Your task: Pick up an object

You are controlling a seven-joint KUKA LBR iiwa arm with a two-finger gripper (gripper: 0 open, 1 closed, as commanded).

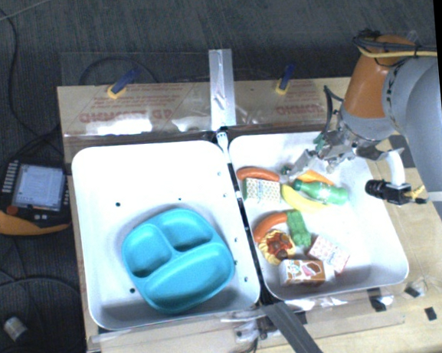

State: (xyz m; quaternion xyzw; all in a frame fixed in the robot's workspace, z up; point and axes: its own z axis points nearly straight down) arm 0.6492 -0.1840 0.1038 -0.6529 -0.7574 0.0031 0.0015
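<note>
My gripper (321, 158) hangs over the back of the right bin (379, 227), open, with nothing between its fingers. Just below it lie an orange piece (316, 177), a green bottle (328, 194) and a yellow banana (297, 197), packed close together. A red sausage (258, 174) and a white-green packet (262, 191) lie by the bin's left wall. Nearer the front are a second sausage (269, 222), a green vegetable (298, 229), a pizza slice (275, 245), a white-red packet (330, 253) and a brown carton (302, 271).
The left bin (98, 182) holds a blue divided plate (178, 256). A metal divider post (222, 87) stands at the back between the bins. The grey arm (424, 123) with its orange band reaches in from the right.
</note>
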